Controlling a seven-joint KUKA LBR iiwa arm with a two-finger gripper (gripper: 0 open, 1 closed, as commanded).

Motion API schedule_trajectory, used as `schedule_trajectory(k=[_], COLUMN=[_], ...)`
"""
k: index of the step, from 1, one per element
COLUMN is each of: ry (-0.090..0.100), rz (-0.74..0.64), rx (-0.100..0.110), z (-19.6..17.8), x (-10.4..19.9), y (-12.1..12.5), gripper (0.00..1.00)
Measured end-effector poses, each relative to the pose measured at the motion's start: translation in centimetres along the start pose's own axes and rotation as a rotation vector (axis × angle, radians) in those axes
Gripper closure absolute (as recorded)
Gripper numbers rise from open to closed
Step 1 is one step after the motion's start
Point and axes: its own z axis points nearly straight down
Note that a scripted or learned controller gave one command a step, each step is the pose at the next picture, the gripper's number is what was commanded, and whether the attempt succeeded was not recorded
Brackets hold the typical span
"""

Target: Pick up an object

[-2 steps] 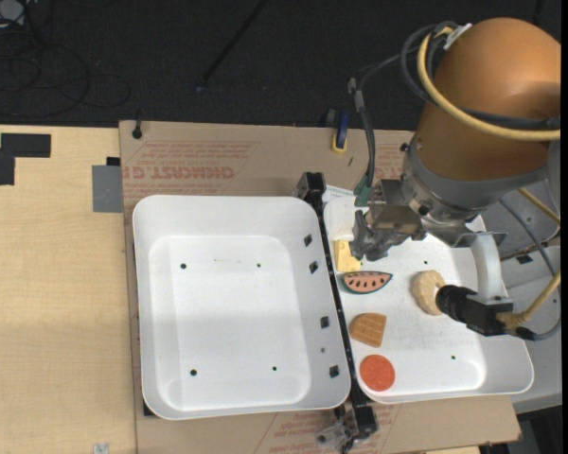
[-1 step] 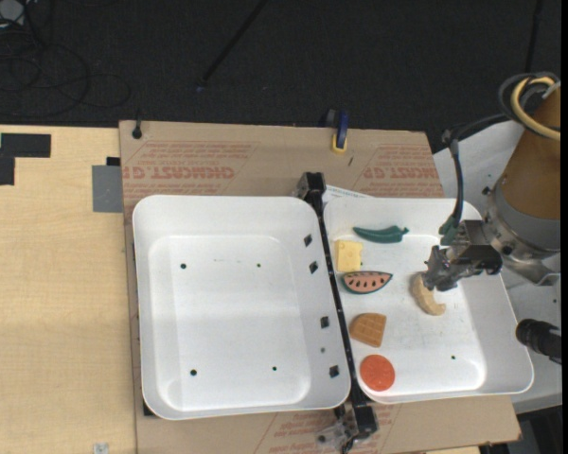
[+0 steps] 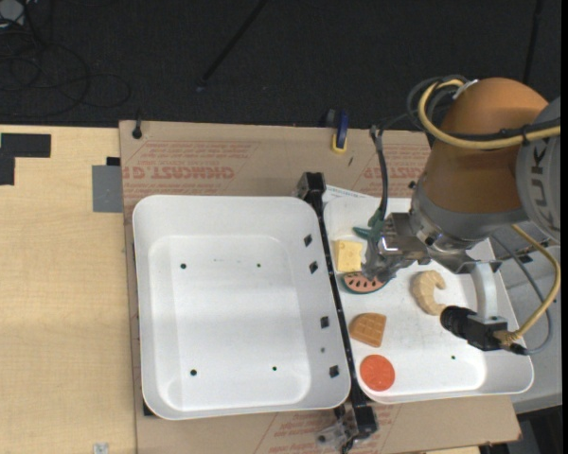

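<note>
Right bin (image 3: 426, 362) holds block (image 3: 348, 253), croissant (image 3: 428, 291) right of it, disc (image 3: 378, 373) in front.

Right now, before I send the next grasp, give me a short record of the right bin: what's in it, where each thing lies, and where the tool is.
bin: right bin
tool: low over the bin's far-left part
yellow block: by the left wall, just left of the tool
red slice: right below the tool, nearer the camera than the block
croissant: mid-bin, right of the tool, apart from it
waffle: near the left wall, nearer than the slice
orange disc: near-left corner
grasp: cannot tell if anything is held
</note>
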Motion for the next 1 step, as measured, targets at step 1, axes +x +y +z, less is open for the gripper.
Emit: schedule_trajectory(k=[1], ry=[0.000], rz=[-0.002], rx=[-0.005], z=[0.93], x=[6.85], y=[2.08], gripper=[1.00])
